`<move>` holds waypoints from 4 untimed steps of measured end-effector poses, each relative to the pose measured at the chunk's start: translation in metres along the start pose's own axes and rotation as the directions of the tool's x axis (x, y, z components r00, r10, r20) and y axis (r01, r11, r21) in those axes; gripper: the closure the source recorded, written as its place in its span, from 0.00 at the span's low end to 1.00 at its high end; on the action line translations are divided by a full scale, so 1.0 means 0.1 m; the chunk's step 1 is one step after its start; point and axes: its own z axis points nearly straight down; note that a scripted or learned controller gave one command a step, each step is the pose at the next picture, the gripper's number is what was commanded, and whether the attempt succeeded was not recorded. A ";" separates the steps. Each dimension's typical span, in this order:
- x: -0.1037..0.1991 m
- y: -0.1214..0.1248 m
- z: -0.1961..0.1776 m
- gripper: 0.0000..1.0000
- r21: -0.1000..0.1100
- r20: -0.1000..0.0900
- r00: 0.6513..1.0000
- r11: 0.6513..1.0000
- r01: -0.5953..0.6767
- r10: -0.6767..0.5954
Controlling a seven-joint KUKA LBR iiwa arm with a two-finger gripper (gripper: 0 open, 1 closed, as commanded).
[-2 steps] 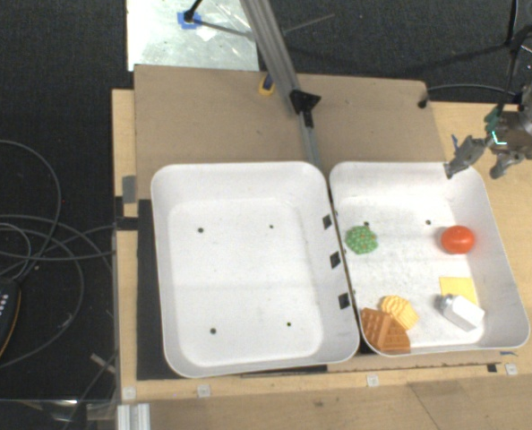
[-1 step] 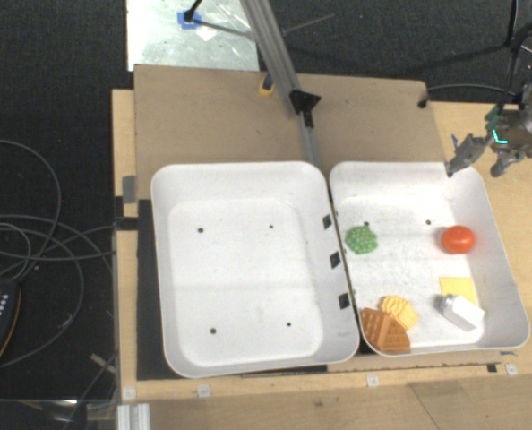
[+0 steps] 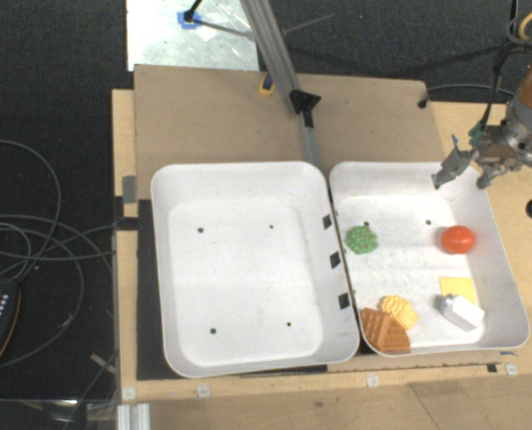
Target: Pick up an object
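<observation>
The right bin holds several small items: a green bumpy ball, a red tomato-like ball, a yellow block, a white-grey block, a yellow ridged piece and an orange-brown wedge. My gripper hangs over the bin's far right corner, above and behind the red ball, its two fingers spread apart with nothing between them.
The left bin lies beside the right one, with black clips along the shared edge. A grey slanted pole rises from the back of the bench. Cables lie on the dark floor at left.
</observation>
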 end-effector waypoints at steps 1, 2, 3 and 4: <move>0.05 -0.04 0.43 0.00 0.000 0.000 1.000 1.000 -0.001 0.001; 0.07 -0.03 0.84 0.00 0.000 -0.001 1.000 1.000 -0.001 0.001; 0.06 -0.01 0.71 1.00 -0.007 0.001 1.000 1.000 0.001 -0.001; 0.12 0.00 0.25 1.00 -0.008 0.001 1.000 1.000 0.001 -0.001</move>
